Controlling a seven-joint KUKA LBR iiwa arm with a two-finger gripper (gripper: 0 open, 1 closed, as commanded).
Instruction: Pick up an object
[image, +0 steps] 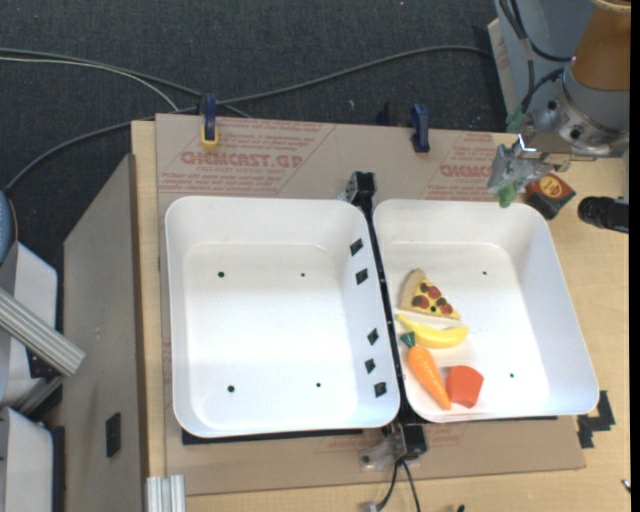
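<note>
The right bin (535, 300) holds four toy foods grouped near its left wall. A pizza slice (430, 296) lies farthest back, with a yellow banana (435, 333) just in front of it. An orange carrot (428, 375) lies slanted next to a red-orange block (464, 385) near the bin's front edge. My gripper (508, 185) hangs above the right bin's far right corner, well away from the toys, with nothing seen in it.
The left bin (200, 300) sits beside the right one, with a black divider strip (368, 290) between them. Two clamps (420, 128) (209, 120) pin the cardboard base at the back. A small dark object (550, 190) lies off the bin's right corner.
</note>
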